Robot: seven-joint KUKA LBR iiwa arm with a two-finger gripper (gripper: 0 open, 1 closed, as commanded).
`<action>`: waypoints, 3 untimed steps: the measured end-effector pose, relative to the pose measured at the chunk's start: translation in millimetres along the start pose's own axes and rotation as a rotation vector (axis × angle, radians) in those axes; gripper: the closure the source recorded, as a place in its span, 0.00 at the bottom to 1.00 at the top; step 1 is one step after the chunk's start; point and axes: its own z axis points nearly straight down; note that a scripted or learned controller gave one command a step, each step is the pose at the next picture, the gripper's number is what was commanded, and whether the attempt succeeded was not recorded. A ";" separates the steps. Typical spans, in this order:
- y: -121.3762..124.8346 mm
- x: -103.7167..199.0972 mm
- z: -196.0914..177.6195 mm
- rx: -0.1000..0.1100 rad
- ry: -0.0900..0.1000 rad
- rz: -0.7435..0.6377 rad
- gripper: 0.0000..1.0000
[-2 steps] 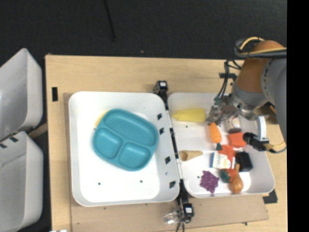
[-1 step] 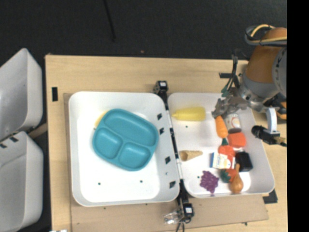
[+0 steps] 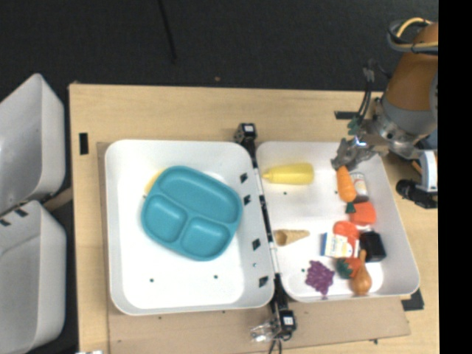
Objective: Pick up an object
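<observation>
Grapes [image 3: 319,276] sit at the right bin's [image 3: 398,231] near edge. Carrot [image 3: 345,184] is seen far side, just below the claw [image 3: 348,155], long axis running toward the viewer. Claw opening can't be told; nothing seen held.

We read this as a robotics lab test cell. A bare plywood table [image 3: 169,109] sits on a black floor and carries two shallow white bins [image 3: 125,286] clipped side by side. An industrial arm [image 3: 409,87] reaches in at right. The right-hand bin holds toy plastic food [image 3: 352,234], the left a blue divided plate [image 3: 192,212]. White moulded panels [image 3: 26,146] stand at left.
</observation>
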 end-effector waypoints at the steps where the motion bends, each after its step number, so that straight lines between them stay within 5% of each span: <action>1: 1.1 -1.6 -29.1 0.001 0.000 0.002 1.00; 3: -13.1 101.6 -47.2 0.006 0.003 -0.003 1.00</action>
